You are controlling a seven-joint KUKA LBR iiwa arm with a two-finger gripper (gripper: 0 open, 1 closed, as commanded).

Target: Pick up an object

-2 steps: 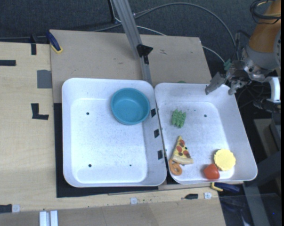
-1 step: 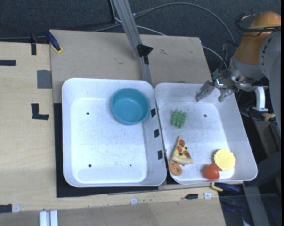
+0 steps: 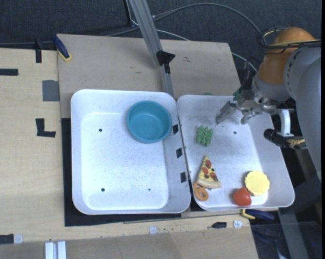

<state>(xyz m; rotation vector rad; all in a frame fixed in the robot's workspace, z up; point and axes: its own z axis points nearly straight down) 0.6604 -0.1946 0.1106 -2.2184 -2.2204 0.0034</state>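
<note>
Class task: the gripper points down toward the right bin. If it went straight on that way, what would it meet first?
Probably the bare floor of the right bin. The gripper hangs above its far end, and the green toy lies off to the side, though depth is unclear.

Even, fairly bright overhead light; soft shadows only; the white bins (image 3: pixel 87 144) look slightly washed out; the whole frame is mildly soft and grainy.

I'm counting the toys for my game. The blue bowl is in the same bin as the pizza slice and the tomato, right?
Not quite. The camera view shows the blue bowl alone in the left bin. The pizza slice and the tomato are in the right bin, near its front edge.
</note>
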